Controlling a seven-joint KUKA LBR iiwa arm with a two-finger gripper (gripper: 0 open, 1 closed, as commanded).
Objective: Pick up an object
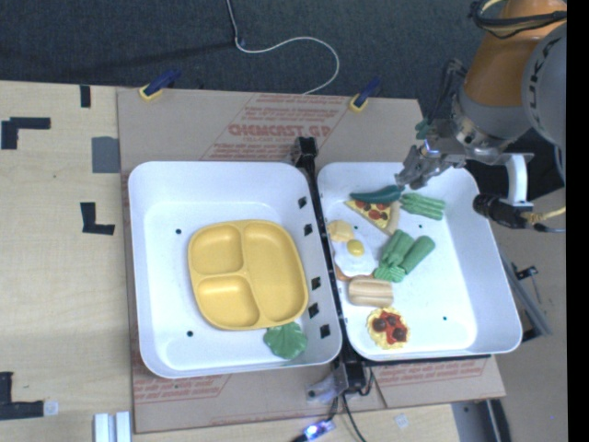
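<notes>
We see the toy foods lying together in the right bin point(479, 274), toward its left wall and far edge: a dark green pepper point(375, 194) near the far edge, a pizza slice point(375, 213) just below it, and a light green pea pod point(423, 206) beside them. Further in lie a fried egg point(354, 247), a green bundle point(403, 254), a hot dog point(369, 291) and a small pizza point(388, 328) near the front edge. The gripper point(414, 168) hangs just above the pepper's right end, at the bin's far edge; we cannot tell how far its fingers are spread, and nothing shows between them. In the left bin point(156, 247) a yellow divided plate point(247, 273) sits centrally, with a green lettuce piece point(286, 341) at its front right corner.
</notes>
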